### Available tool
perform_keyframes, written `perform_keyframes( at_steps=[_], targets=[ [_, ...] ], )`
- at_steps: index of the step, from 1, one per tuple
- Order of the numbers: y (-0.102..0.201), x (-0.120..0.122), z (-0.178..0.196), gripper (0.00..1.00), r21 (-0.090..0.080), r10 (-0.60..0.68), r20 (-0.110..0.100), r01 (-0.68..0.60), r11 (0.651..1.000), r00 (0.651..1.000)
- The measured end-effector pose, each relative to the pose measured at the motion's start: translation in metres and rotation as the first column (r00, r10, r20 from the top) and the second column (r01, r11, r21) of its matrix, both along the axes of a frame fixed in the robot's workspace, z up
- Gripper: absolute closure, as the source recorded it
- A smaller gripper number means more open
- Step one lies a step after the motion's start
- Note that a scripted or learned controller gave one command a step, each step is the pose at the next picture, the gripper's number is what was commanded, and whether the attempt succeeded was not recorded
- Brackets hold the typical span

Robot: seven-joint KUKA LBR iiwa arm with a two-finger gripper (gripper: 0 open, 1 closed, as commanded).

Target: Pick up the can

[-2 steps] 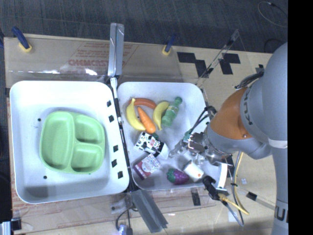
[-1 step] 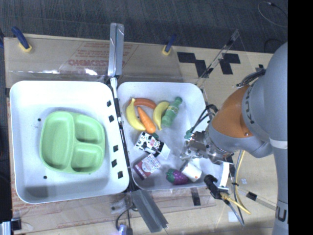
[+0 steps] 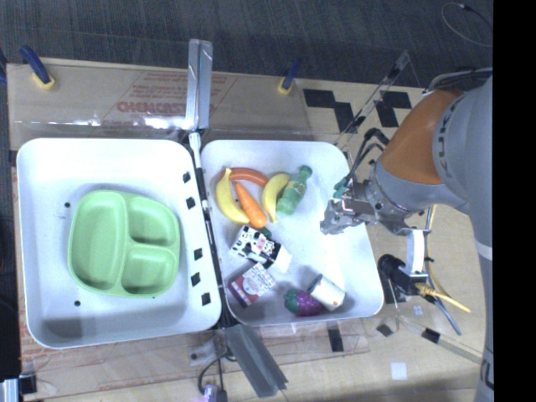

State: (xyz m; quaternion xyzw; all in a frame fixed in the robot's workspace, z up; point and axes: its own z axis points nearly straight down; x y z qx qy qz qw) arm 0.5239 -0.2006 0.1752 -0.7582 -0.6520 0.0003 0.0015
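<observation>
Gripper: the two-finger gripper [image 3: 335, 218] hangs over the right side of the right white bin [image 3: 356, 254]; whether it is apart or together I cannot tell, and nothing shows in its grasp.
Surroundings: two yellow bananas [image 3: 226, 199], an orange carrot [image 3: 249, 204] and a green plastic bottle [image 3: 293, 191] lie far left of it; a purple grape bunch [image 3: 302, 302] touches the can.
Left bin: a green divided plate [image 3: 124, 241].
Can: the white cylindrical can [image 3: 326, 292] lies on its side at the bin's near edge.

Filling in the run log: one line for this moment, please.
hand: over right bin, right side | small dark-red can: lying near front edge, untouched | apart
</observation>
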Motion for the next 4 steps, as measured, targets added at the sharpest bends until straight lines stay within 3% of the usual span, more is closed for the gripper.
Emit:
perform_keyframes(
  at_steps=[1,2,3,4],
  targets=[
    [0.0,0.0,0.0,0.0,0.0,0.001,0.0,-0.001,1.0,1.0],
    [0.0,-0.04,-0.072,0.0,0.0,-0.25,-0.005,0.25,0.968,0.968],
    [0.001,0.014,-0.084,0.0,-0.001,-0.309,-0.002,0.309,0.951,0.951],
    [0.001,0.086,-0.084,0.0,-0.001,-0.383,-0.002,0.383,0.924,0.924]
  ],
)
